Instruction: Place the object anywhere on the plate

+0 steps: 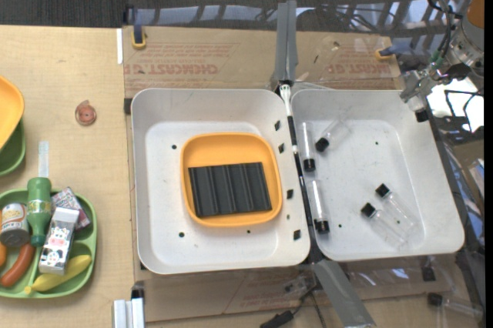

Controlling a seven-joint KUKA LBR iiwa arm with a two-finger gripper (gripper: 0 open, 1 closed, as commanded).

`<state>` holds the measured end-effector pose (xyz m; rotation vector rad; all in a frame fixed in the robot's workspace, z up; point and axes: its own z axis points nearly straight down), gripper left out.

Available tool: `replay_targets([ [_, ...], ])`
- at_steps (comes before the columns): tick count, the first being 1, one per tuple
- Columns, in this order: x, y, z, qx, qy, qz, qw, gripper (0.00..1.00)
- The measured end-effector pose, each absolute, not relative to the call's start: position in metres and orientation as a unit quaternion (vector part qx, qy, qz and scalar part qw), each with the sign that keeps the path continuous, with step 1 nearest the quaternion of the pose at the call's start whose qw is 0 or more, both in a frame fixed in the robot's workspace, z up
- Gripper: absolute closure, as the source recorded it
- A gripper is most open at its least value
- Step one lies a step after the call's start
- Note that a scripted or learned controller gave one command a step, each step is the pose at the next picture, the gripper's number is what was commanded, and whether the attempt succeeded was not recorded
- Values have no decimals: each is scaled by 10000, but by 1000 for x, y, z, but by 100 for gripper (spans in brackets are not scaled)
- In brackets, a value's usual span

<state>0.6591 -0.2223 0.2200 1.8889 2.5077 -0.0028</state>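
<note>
Camera view, my note: gripper (422, 92) hangs at the right bin's (431, 242) far-right corner, state I cannot tell; five clear vials (314, 204) lie inside; the plate (230, 149) occupies the left bin (154, 242).

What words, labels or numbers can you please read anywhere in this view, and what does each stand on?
"CHEMCAST", upside down: cardboard sheet behind the left bin.
"CHEMCAST GP", upside down, partly hidden: cardboard behind the right bin.
Can and carton on the green plate: labels too small to read.
</note>
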Motion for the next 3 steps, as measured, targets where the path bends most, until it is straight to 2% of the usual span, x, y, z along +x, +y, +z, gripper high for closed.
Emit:
replay_targets([
  [1,660,-222,266,4905,8715,-4,21,100],
  [2,660,-222,421,4170,9089,-5,15,100],
  [3,656,-222,441,3484,9374,-6,14,100],
])
